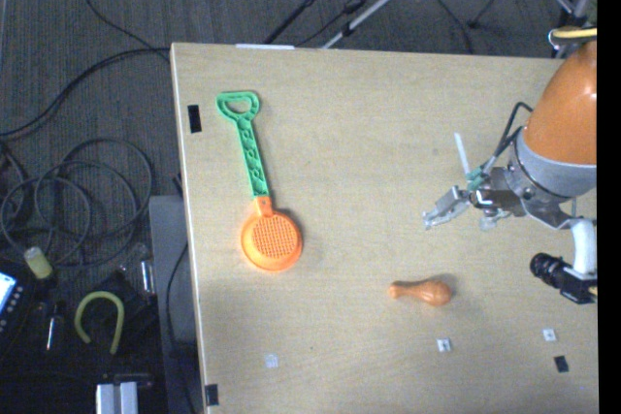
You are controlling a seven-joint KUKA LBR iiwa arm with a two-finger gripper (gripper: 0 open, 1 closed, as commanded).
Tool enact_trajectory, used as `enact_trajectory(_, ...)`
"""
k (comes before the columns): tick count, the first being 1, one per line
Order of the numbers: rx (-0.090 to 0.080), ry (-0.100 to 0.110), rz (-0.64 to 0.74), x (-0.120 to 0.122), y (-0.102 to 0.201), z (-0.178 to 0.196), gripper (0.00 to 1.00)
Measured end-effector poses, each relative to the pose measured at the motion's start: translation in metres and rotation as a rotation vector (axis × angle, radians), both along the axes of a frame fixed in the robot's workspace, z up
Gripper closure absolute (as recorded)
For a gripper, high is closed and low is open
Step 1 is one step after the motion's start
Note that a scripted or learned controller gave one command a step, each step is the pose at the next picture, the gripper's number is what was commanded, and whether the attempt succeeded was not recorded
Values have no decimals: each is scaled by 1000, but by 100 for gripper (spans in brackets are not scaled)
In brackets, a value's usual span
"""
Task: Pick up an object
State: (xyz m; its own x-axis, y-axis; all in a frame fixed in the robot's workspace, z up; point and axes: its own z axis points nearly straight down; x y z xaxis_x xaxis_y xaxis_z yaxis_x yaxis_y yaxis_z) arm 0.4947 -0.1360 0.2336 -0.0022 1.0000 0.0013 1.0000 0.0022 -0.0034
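We see the pale wooden desk (369,111) carrying a green-handled plastic strainer with a round orange mesh head (260,199) at the left and a small orange pear-shaped plastic piece (424,291) lower down, nearer the grey arm's end effector (441,208). That end effector hovers above bare surface with nothing between its fingers; we cannot tell how wide they stand. In our judgement, the pear-shaped piece suits best: centre over its bulb, then descend straight. The arm's upper part is cut off at the right.
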Motion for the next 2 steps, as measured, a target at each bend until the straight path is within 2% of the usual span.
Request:
enact_trajectory(1, 1, 0, 136, 72, -13, -151, 0)
enact_trajectory(2, -2, -3, 115, 153, -13, -150, 0)
